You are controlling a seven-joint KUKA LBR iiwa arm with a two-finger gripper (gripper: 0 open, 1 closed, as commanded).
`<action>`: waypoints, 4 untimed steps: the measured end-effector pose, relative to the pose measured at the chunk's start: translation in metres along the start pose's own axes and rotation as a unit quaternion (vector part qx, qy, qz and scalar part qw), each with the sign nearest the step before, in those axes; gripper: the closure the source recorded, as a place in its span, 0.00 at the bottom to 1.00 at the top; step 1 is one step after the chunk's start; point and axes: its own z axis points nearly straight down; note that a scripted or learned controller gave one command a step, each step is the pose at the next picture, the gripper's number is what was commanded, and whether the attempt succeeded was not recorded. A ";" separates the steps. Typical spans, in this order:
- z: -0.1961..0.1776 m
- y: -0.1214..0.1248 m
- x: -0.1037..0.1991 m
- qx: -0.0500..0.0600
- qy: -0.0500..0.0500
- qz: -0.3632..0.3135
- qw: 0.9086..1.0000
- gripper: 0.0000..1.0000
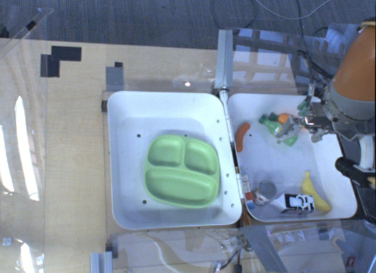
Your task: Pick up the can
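Right bin [346,175]: contents clustered at two ends. The can [267,191], a small grey cylinder lying near the front left corner, rested close to the dividing wall and just beside a red-and-white scrap at that wall's foot; a black-and-white toy car [299,203] lay near it to the right, and a yellow banana [313,194] leaned just past the car toward the front right corner. A red sausage-shaped toy [241,135] lay along the left wall farther back. A green bottle-like item [272,122] with an orange piece beside it sat near the back of the bin, where the gripper [292,130] hovered; whether its grip was spread or pinched could not be told, and nothing could be confirmed as held. The arm [356,84], grey with an orange band, entered from the right and hung over the bin's back right portion, well apart from the can. Left bin [120,148]: held one green divided tray [181,171], set roughly central, touching no wall. Judgement: the can's place near a corner left limited room on its wall side, while the bare floor in the middle of the right bin offered the freest approach; the car's closeness was the likeliest obstruction on descent. The pick itself had not yet been made.
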 end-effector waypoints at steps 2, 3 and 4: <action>0.150 -0.020 -0.012 -0.001 0.001 -0.251 0.968 0.00; 0.167 -0.029 0.005 -0.005 -0.001 -0.172 0.985 0.00; 0.155 -0.026 0.005 -0.008 -0.002 -0.173 0.985 1.00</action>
